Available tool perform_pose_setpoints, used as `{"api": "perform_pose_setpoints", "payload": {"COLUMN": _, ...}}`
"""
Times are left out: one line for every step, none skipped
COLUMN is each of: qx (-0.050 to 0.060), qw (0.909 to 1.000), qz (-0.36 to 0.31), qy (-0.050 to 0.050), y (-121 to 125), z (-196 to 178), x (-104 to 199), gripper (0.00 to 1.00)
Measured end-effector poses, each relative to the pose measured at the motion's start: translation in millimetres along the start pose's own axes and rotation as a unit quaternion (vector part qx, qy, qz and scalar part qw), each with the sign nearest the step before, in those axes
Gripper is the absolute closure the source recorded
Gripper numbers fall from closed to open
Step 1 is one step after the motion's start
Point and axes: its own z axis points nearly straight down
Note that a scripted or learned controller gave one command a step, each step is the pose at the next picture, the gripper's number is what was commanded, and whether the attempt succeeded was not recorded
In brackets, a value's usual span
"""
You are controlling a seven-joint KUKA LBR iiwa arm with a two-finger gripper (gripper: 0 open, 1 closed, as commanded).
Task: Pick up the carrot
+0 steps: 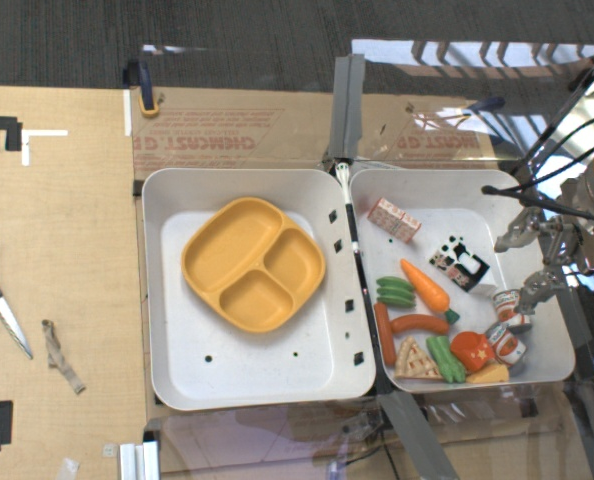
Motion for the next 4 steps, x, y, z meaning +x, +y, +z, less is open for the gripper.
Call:
{"api": "perform_pose_setpoints", "payload": {"qx": 0.001, "qw": 0.9892, "qz": -0.147, "qy": -0.007, "y": 77, "z": 134, "x": -7, "gripper": 0.0}}
{"api": "perform_pose_setpoints", "payload": {"qx": 0.001, "qw": 0.9889, "qz": -0.148, "qy": -0.007, "y": 78, "z": 127, "x": -8, "gripper": 1.0}}
{"api": "perform_pose_setpoints", "payload": {"qx": 0.0, "qw": 0.9924, "qz": -0.123, "qy": -0.001, "y": 144, "z": 29, "x": -6, "gripper": 1.0}}
{"api": "perform_pose_setpoints", "payload": {"qx": 0.0, "qw": 0.9723, "qz": -0.234, "qy": 0.0, "y": 187, "z": 42, "x": -31, "gripper": 1.0}}
